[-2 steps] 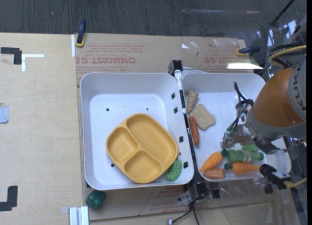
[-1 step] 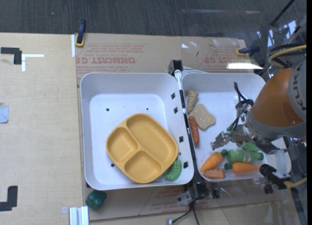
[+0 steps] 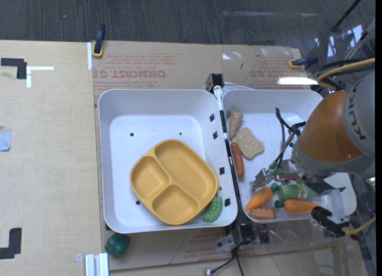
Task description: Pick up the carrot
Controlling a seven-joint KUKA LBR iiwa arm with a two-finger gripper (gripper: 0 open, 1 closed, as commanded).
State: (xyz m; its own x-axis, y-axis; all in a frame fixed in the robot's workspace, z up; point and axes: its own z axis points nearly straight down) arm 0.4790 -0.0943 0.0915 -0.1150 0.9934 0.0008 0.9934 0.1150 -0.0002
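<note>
Crowded by 2 lookalikes at 6 and 3 o'clock — carrot (image 3: 259,199) easily missed; jaws (image 3: 276,179) state: cannot tell.

Light wooden bench (image 3: 48,167), cardboard sheet (image 3: 155,69), two white bins (image 3: 113,149) side by side, green toy (image 3: 117,244) beside them

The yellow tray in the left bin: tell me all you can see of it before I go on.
The yellow tray looks like smooth moulded plastic, mustard yellow, with rounded corners and three compartments: one long along its upper right side and two smaller ones below. All three look bare. It lies flat on the floor of the left bin, turned at a slant, towards the near right corner. A green vegetable lies against its lower right edge.
</note>
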